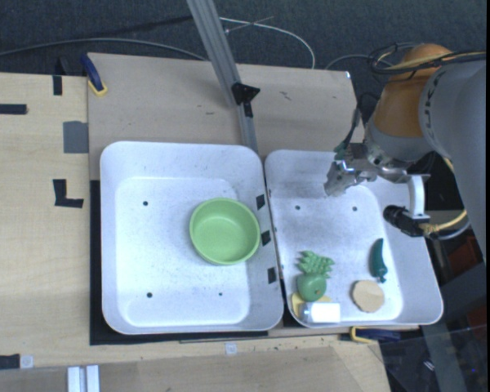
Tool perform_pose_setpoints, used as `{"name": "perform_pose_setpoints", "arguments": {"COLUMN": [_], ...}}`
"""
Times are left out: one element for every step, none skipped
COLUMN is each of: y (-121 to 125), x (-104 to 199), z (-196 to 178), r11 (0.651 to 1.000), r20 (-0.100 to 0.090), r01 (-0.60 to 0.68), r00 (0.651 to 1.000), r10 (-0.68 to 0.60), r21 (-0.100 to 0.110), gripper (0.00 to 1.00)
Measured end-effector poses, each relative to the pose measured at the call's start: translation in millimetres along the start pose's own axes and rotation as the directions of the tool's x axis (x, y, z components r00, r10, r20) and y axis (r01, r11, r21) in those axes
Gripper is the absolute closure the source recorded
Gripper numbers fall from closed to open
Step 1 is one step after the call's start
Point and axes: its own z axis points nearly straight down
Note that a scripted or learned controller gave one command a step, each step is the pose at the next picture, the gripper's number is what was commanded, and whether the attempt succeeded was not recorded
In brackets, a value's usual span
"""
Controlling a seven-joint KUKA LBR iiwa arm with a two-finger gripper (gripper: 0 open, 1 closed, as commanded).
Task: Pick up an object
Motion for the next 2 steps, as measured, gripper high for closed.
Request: {"name": "perform_pose_setpoints", "arguments": {"y": [11.0, 12.0], "x": [-2.7, -2.4], "z": [-55.7, -98.3], "r11": [1.0, 1.0], "r20": [0.001, 0.0], "r01": [0.0, 0.0], "r00": [1.0, 1.0], "r10": [0.0, 0.0], "r21": [-0.002, -0.001], "gripper": [1.0, 1.0]}}
